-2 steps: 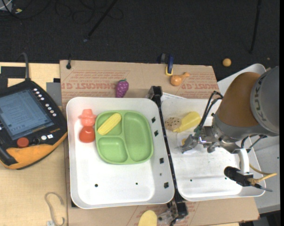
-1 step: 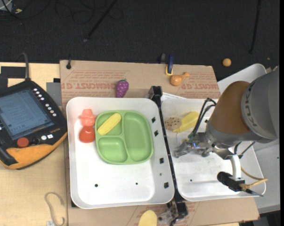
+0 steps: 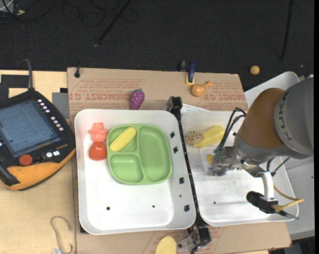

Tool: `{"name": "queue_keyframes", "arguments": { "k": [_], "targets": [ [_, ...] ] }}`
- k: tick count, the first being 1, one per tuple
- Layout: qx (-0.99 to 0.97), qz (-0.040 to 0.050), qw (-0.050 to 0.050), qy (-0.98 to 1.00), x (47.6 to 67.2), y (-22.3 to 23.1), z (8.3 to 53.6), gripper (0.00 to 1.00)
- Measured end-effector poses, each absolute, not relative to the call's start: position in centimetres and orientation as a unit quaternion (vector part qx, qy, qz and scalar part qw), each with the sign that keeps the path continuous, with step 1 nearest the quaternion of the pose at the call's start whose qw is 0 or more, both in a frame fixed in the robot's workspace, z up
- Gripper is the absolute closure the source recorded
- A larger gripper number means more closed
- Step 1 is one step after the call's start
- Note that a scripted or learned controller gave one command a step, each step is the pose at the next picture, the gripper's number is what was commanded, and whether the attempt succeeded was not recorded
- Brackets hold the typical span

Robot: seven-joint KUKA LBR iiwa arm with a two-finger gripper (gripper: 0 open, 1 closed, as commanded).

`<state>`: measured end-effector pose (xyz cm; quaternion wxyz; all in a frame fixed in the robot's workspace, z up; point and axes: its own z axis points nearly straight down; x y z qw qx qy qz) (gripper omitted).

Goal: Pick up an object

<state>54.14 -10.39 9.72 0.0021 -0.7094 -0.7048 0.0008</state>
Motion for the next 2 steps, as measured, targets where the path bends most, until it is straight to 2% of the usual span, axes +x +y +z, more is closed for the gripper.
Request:
{"name": "queue_keyframes", "arguments": {
  "k": [2],
  "targets": [
    [-0.707, -0.0012, -0.001, -0.707, 54.4, -10.3, 22.4, 1.00]
  ]
}}
